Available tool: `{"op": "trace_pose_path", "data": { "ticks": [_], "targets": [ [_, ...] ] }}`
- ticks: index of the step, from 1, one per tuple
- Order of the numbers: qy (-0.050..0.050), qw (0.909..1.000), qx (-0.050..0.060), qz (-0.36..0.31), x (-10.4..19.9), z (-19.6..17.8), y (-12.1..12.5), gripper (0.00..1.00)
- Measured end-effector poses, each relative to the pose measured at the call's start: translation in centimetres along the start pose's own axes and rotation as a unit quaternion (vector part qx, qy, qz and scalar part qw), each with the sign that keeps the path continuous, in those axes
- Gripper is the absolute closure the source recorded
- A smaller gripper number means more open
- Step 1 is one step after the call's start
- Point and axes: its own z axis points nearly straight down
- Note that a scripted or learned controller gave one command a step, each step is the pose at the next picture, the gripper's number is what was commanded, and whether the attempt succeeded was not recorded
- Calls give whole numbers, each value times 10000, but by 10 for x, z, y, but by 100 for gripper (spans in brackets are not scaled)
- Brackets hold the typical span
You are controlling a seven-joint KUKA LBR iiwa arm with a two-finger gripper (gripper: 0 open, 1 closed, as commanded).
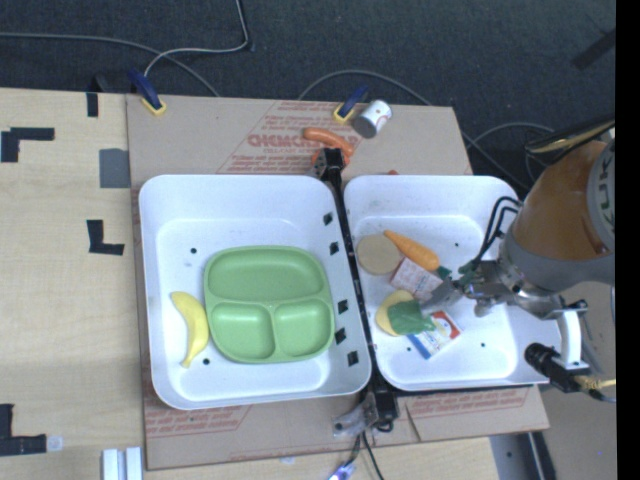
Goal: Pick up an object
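Gripper (450, 290) sits low inside the right bin (500, 368), at the edge of a small heap of items. I cannot tell from this slanted view how it is set or whether it has anything; the dark metal at its tip merges with the clutter there. No item appears lifted clear of the bin floor.

Just beside the tip, towards the left bin (160, 268), lie a green object (408, 318) on a yellow piece (384, 320), with a white card with red and blue print (436, 334) below. Slightly beyond the tip is an orange carrot (413, 250), and next to it a tan disc (377, 255).

Well apart, the left bin carries a green divided plate (268, 301) and a banana (191, 326) (neither is within the gripper's present reach).

My judgement: approach done, grasp unconfirmed, lift outstanding.
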Motion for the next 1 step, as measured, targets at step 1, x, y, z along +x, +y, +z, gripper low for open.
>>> {"op": "trace_pose_path", "data": {
  "ticks": [1],
  "targets": [
    [-53,10000,-77,29,22,66,-4,0]
  ]
}}
